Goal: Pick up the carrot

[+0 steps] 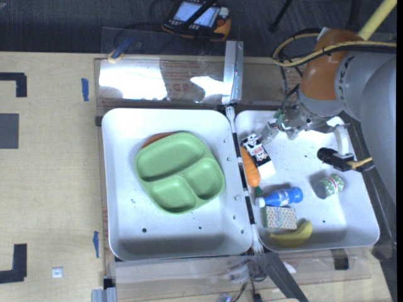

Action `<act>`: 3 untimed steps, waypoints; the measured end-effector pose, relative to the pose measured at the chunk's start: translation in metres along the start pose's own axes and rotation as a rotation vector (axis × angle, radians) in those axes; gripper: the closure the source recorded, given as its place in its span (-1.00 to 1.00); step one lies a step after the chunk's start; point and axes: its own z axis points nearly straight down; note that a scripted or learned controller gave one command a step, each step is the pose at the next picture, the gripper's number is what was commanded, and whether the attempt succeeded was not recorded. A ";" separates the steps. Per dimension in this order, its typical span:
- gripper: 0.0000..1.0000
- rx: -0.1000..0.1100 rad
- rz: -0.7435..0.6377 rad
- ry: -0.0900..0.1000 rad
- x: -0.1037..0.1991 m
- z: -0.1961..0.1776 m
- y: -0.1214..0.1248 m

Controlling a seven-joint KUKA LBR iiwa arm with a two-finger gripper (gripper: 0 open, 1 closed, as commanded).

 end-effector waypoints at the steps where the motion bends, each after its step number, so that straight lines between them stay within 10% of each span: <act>1: -1.00 -0.001 0.013 0.006 0.009 0.000 -0.053; 2: -1.00 0.003 0.239 0.009 0.001 -0.080 -0.017; 3: -1.00 0.001 0.047 0.009 -0.007 0.002 -0.001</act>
